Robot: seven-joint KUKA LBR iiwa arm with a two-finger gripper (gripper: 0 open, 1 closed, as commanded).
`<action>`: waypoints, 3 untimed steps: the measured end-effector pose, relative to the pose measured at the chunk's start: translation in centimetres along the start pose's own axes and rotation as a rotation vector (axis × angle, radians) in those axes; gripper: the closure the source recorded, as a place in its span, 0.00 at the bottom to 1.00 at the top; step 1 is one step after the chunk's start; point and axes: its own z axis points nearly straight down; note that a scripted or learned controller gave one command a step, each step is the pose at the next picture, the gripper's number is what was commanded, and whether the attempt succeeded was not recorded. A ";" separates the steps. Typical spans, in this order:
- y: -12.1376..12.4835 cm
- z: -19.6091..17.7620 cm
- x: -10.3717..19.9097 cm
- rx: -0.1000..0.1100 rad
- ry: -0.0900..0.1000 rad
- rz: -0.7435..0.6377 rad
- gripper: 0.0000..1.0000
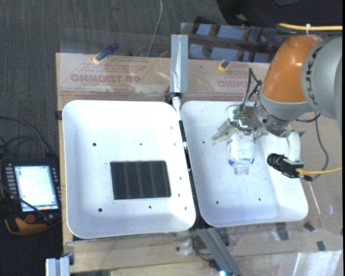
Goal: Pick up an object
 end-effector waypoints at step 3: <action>-4.8 9.3 -11.1 -0.018 0.007 -0.299 0.00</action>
